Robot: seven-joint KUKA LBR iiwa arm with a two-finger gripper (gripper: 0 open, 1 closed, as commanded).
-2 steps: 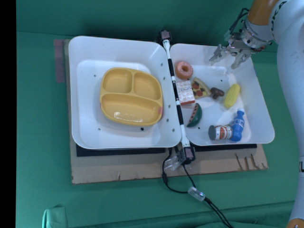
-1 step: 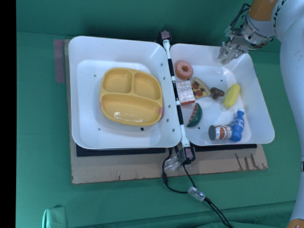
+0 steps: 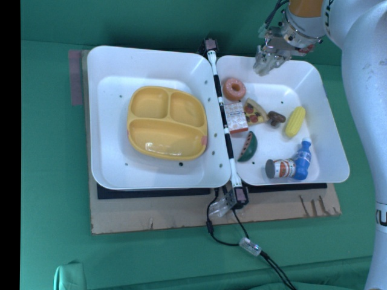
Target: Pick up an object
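Right of the yellow tray (image 3: 167, 123), across the frame's centre-right, the donut (image 3: 234, 89), corn (image 3: 295, 121) and can (image 3: 280, 168) lay in the right bin (image 3: 329, 110), probably light, stiff and graspable across their middles, while the gripper (image 3: 266, 61) hovered empty, fingers near-closed, at upper right.

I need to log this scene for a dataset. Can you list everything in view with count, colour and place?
bins: 2, white, side by side on the bench
tray: 1, yellow, left bin
doughnut: 1, orange-pink, right bin, far left
pizza slice: 1, right bin, middle
carton: 1, white-red, right bin, left edge
watermelon slice: 1, right bin
mushroom: 1, brown
corn: 1, yellow
bottle: 1, blue
can: 1, near side
arm: 1, grey
pincer: 1, above right bin's far edge
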